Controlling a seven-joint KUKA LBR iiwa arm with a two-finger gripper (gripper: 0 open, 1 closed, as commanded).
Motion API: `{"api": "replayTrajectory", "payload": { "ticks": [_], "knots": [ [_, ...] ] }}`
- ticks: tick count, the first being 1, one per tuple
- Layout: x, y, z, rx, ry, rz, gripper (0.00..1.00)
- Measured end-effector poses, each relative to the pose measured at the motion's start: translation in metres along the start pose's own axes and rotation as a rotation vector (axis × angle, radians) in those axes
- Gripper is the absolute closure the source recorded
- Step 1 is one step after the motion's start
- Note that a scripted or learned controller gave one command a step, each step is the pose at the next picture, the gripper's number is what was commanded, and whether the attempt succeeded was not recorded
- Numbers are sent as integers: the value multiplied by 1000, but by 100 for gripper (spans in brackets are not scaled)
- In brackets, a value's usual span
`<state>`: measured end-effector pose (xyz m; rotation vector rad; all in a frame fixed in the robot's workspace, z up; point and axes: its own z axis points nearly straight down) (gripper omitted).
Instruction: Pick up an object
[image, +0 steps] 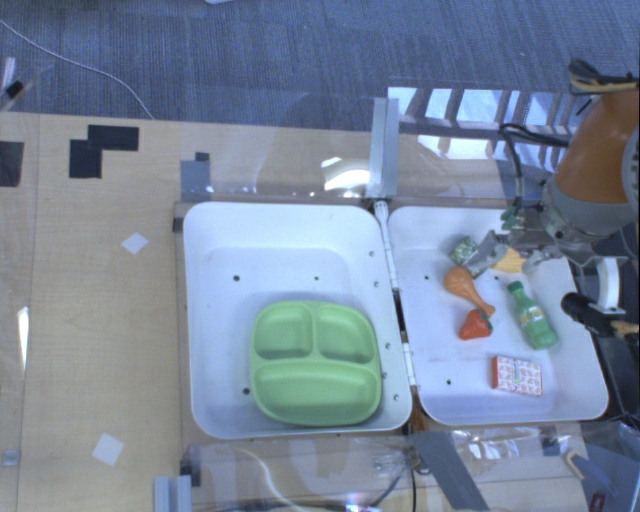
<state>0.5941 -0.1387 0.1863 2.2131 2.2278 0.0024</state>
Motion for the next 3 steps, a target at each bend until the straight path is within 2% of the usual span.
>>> {"api": "replayTrajectory", "payload": {
  "ticks": [1, 2, 3],
  "knots": [
    [-6, 7, 99, -8, -2, -59, 0],
    [-6, 10, 86, -15, -3, -61, 100],
    [52, 22, 5, -4, 0, -25, 100]
  ]
}}
